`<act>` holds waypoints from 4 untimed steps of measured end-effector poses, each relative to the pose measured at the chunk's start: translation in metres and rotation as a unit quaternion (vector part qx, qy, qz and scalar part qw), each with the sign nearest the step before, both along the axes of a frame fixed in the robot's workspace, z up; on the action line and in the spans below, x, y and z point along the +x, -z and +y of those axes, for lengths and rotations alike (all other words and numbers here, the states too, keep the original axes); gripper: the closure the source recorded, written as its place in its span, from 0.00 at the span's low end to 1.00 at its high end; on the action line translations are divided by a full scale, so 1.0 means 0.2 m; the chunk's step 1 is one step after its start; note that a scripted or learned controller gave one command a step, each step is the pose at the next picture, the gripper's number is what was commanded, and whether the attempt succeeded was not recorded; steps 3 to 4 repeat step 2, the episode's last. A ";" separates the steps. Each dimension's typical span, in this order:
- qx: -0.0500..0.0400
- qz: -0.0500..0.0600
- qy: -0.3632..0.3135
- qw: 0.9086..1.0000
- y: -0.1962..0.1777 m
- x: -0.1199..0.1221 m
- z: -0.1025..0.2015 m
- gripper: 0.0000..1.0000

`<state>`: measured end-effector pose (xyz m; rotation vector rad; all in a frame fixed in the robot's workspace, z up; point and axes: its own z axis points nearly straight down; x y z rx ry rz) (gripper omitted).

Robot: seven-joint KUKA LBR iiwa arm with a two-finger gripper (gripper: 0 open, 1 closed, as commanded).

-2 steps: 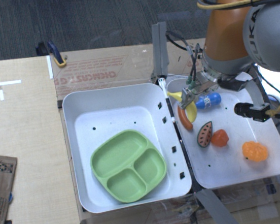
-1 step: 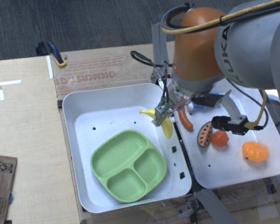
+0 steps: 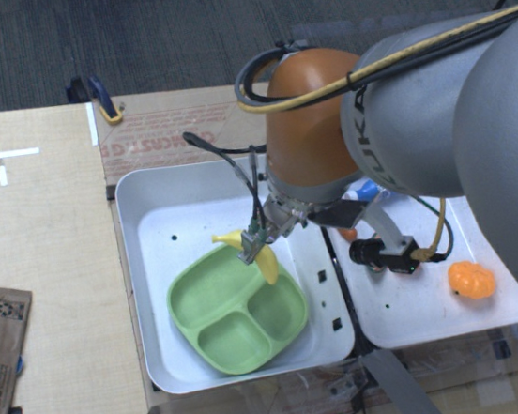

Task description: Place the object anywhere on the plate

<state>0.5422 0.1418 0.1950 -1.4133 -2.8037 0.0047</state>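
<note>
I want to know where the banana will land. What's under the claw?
Under the claw hangs a yellow banana over the green plate. The big arm covers part of the right bin.

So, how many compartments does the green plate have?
3. The green plate lies in the left bin: one large compartment at its upper left, two smaller ones at the lower right. The banana covers part of its upper rim.
</note>
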 end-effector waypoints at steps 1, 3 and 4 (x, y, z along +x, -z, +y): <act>0.001 -0.001 -0.079 0.997 0.45 -0.22 -0.17 1.00; 0.001 0.000 -0.079 0.997 0.45 -0.23 -0.17 0.00; 0.001 0.000 -0.079 0.997 0.45 -0.23 -0.17 0.00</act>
